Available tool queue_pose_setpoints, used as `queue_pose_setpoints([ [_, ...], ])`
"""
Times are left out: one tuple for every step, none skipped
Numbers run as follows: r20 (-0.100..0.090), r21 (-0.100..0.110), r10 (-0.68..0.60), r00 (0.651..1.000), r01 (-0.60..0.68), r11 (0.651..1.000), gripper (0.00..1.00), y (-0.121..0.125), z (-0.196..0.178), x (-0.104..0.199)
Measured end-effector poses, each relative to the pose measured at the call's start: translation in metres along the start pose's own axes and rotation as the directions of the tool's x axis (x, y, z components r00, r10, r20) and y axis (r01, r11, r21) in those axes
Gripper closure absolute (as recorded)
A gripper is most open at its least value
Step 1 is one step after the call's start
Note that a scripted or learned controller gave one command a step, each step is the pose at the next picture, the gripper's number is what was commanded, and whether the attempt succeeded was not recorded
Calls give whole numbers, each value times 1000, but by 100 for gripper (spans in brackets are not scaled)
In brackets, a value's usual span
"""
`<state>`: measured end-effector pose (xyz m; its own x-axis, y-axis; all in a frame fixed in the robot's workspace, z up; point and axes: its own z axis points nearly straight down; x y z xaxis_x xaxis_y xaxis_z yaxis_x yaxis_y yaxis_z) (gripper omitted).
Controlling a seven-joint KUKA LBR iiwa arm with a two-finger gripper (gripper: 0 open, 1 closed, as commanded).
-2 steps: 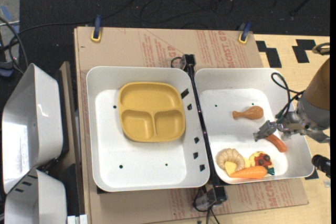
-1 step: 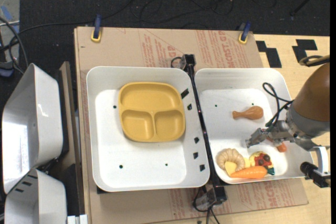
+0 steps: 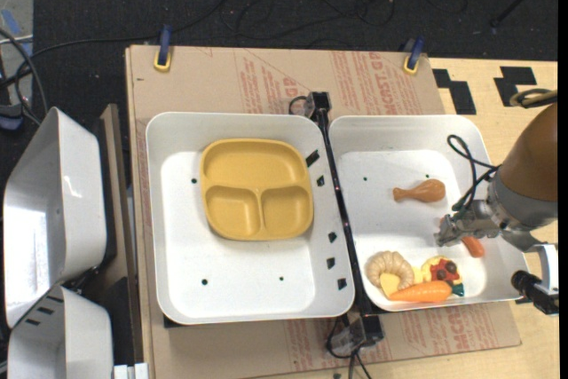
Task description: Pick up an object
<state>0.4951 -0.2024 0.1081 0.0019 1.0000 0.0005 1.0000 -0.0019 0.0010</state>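
Note:
In the right bin (image 3: 404,138) lie a brown toy drumstick (image 3: 421,192), a beige ridged shell-like piece (image 3: 389,265), an orange carrot (image 3: 422,292) and a small yellow toy with red and dark spots (image 3: 443,269). My gripper (image 3: 451,232) is low over the bin's right side, just below and right of the drumstick. A small red-orange piece (image 3: 474,248) lies right beside it, at its lower right. Whether that piece is touched or gripped is hidden by the wrist.
A yellow divided plate (image 3: 257,188) sits in the left bin (image 3: 169,217). The grey arm with its orange band (image 3: 540,157) comes in over the right bin's right wall. A black cable (image 3: 463,151) loops near the drumstick. Black clips run along the divider between the bins.

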Motion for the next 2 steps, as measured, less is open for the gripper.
queue_pose_setpoints([
  [3, -4, -4, 1000, 4, 1000, 100, -5, -60, 3],
  [4, -5, -6, 1000, 6, 1000, 100, 4, -106, 5],
])
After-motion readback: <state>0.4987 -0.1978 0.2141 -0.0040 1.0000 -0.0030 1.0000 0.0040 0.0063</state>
